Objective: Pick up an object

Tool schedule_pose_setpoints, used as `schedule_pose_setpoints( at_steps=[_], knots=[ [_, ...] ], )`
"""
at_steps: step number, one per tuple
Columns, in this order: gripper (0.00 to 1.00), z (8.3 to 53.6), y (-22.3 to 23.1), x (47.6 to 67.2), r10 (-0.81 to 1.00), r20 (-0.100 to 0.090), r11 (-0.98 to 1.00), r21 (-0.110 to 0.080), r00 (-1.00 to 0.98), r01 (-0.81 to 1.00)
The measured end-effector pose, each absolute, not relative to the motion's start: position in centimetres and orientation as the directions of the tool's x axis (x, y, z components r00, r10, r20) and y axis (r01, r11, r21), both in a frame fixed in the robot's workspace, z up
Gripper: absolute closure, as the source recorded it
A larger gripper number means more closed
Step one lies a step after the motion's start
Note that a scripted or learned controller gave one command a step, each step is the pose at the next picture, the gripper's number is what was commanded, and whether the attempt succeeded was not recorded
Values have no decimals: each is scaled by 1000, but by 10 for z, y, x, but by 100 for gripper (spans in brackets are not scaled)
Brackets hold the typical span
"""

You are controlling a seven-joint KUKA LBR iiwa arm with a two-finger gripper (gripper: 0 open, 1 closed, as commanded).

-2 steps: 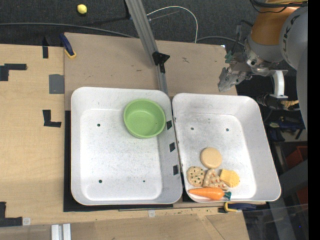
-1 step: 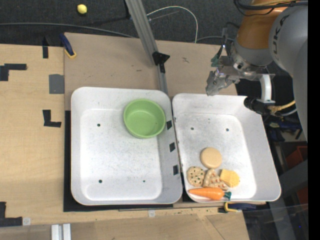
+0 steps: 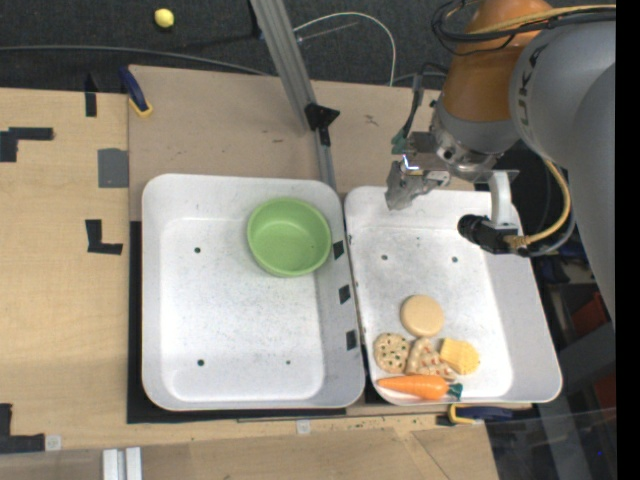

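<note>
My gripper (image 3: pixel 403 192) hangs over the far left corner of the right bin (image 3: pixel 520 298), with nothing visible between its fingers. Well in front of it, at the bin's near edge, lies a cluster of toy foods: a tan round biscuit (image 3: pixel 422 316), a chocolate-chip cookie (image 3: pixel 390 351), a cracker (image 3: pixel 424 356), a yellow cheese piece (image 3: pixel 461 356) and an orange carrot (image 3: pixel 414 388). A green bowl (image 3: pixel 289 236) sits upright in the far right part of the left bin (image 3: pixel 180 298).
A slanted metal pole (image 3: pixel 285 53) rises behind the bins. A black cable fitting (image 3: pixel 485 233) juts over the right bin's far right side. A small yellow ball (image 3: pixel 164 17) lies on the dark floor at the back left.
</note>
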State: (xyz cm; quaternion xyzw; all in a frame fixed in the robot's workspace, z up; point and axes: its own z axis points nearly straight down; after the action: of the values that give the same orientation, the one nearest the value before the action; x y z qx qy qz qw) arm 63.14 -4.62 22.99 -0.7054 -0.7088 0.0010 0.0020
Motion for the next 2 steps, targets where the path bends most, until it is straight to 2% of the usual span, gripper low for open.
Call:
schedule_pose_setpoints(
  at_steps=[1,2],
  knots=[
    [100,239,2,612,1000,2,6,-2,-6,1000],
    [100,224,49,590,1000,0,3,-3,-3,1000]
  ],
)
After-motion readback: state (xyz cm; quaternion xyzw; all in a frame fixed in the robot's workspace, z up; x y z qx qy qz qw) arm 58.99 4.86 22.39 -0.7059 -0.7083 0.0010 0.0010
